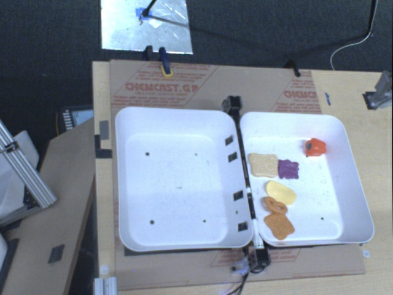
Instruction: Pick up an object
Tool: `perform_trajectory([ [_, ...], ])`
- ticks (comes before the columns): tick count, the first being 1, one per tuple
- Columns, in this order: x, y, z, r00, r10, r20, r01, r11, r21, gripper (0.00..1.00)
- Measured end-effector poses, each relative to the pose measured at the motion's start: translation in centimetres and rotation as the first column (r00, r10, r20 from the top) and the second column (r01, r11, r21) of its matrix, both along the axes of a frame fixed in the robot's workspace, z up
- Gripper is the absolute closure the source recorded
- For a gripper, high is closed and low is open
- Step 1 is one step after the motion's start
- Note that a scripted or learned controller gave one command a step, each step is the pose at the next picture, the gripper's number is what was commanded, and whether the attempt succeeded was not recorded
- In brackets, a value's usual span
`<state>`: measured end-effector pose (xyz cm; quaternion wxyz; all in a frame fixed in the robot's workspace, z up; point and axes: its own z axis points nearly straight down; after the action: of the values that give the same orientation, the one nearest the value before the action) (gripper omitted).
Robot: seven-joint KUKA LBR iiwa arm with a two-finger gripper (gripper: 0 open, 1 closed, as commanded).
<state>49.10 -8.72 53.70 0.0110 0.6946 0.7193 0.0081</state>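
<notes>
In the right bin (344, 165) you see a toast slice (263, 165), purple piece (288, 169), yellow piece (280, 193) and orange-red toy (315, 147). The grey pincer (379, 94) sits at the far right edge, touching none; you cannot tell its spread.

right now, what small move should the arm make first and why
Probably swing in over the right bin and stop above the red-orange toy. It sits apart near the far right corner, while the tan slice, purple piece and yellow piece crowd the left wall.
</notes>
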Motion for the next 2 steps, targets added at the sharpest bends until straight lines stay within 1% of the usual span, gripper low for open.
perform_trajectory([
  [2, 0.1, 0.0, 2.3, 1.000, 0.010, 0.008, -0.010, 1.000, -0.001, 1.00],
])
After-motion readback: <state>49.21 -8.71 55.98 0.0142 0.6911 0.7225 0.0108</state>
